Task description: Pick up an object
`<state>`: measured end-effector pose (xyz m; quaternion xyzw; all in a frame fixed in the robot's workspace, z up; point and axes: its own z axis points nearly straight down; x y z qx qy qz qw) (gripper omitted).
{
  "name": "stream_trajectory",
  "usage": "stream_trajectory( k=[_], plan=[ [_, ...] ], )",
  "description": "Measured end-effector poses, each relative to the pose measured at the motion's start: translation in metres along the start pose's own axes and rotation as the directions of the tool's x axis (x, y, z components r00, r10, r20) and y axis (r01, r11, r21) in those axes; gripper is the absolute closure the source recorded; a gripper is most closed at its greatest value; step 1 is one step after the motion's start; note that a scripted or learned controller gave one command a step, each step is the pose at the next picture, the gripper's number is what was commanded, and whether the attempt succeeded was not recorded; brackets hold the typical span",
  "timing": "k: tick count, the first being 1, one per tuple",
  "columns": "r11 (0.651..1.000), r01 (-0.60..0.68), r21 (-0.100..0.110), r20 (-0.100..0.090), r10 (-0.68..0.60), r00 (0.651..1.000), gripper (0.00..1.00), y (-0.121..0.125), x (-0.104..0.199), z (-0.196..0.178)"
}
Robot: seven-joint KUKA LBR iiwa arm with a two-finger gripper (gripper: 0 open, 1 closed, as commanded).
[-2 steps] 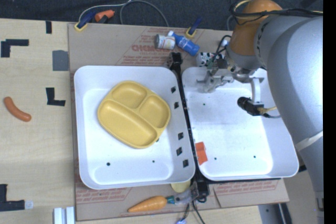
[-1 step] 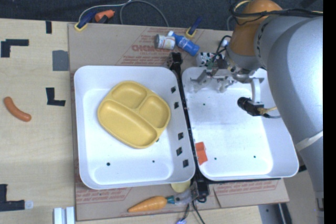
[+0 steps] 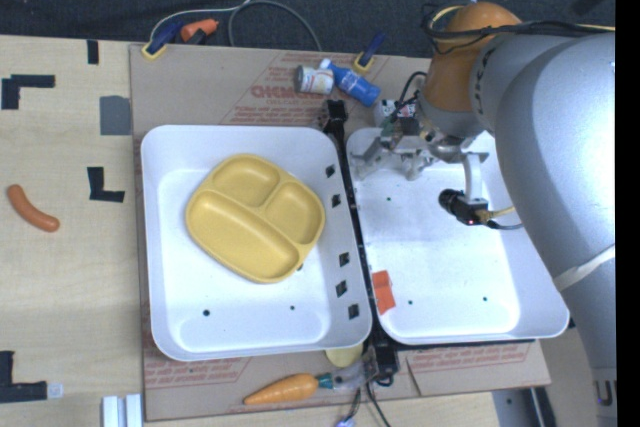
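Pincer (image 3: 396, 149) over the right bin (image 3: 450, 265) at its far left corner, can't tell if apart or together, orange block (image 3: 382, 292) lying well nearer the camera along that same wall.

A yellow divided plate (image 3: 256, 215) is seen in the left bin (image 3: 230, 315). It is laid flat, right side up, and turned at a slant to the bin walls. Three compartments are moulded into it, one long and two smaller. It is placed toward the far half of the bin floor, apart from the walls. A small orange block (image 3: 382, 292) is seen in the right bin (image 3: 450, 285), set against the left wall at the near end. Its shape cannot be told further.
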<state>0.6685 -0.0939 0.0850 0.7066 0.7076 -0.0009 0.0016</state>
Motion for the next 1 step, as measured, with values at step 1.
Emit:
stream_trajectory(
  k=[1],
  plan=[
    [1.000, -0.001, -0.003, -0.001, 0.001, 1.000, 0.00, -0.0455, -0.0005, -0.0016]
  ],
)
